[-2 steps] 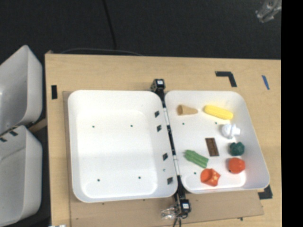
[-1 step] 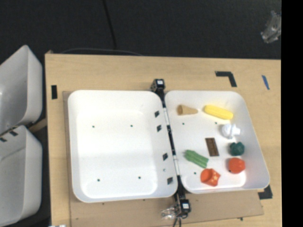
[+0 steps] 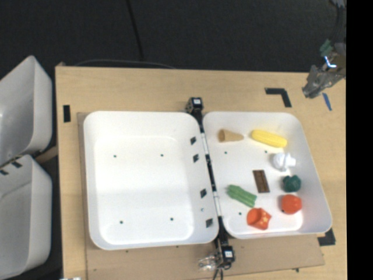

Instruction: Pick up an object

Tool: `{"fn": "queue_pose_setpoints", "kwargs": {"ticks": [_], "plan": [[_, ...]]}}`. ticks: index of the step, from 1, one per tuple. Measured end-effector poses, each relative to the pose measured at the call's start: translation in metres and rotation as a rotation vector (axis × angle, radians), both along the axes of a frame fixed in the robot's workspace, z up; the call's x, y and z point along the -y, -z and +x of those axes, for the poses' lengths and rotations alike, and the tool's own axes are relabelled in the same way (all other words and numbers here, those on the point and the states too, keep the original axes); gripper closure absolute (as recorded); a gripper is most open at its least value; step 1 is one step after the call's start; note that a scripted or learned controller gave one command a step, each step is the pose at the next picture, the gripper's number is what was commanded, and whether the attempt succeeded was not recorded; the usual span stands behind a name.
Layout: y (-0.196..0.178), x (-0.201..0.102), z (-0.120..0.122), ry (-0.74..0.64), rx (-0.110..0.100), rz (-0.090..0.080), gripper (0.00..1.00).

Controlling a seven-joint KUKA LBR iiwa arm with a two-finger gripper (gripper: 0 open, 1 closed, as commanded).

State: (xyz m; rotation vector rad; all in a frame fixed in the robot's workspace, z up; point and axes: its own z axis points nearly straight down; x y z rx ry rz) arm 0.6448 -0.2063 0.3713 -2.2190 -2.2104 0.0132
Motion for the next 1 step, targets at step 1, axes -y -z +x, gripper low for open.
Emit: {"fn": "queue_pose_setpoints", "kwargs": {"ticks": [1], "plan": [[-0.096,-0.0162,0.0463,-0.008,0.026,-0.005,1.0]]}}
